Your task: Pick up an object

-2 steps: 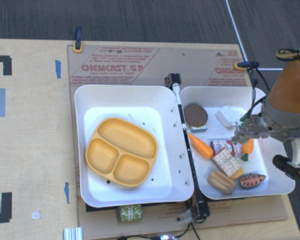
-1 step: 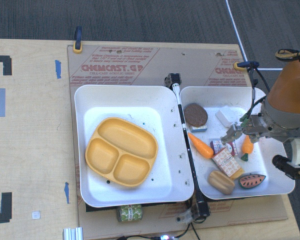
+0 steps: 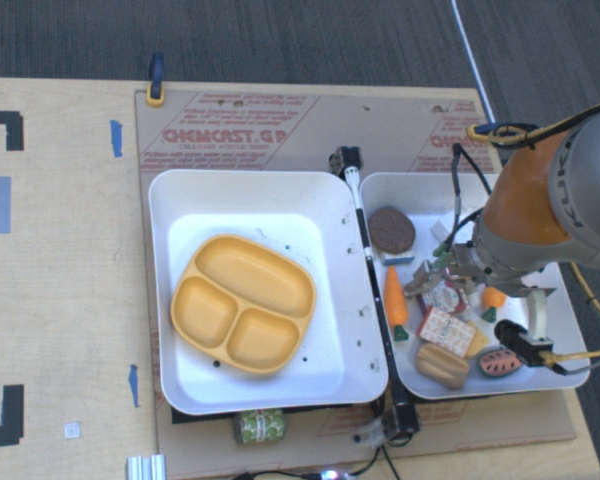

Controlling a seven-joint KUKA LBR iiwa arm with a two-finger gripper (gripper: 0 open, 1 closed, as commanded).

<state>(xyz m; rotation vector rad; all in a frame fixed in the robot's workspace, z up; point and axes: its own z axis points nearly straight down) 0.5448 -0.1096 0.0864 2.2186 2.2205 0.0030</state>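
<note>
The grey arm (image 3: 570, 198) (orange band above the wrist) reaches in from the right, gripper (image 3: 442, 286) low.

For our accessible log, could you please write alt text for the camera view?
The grey and orange arm's gripper hangs low over toy food in the right bin, including a carrot and brown patty. The left bin holds a yellow divided plate.

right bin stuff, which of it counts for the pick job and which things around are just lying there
For the job: gripper, carrot, brown disc, cracker, bread roll, watermelon slice.

Lying about: yellow divided plate in the left bin, green can.
</note>
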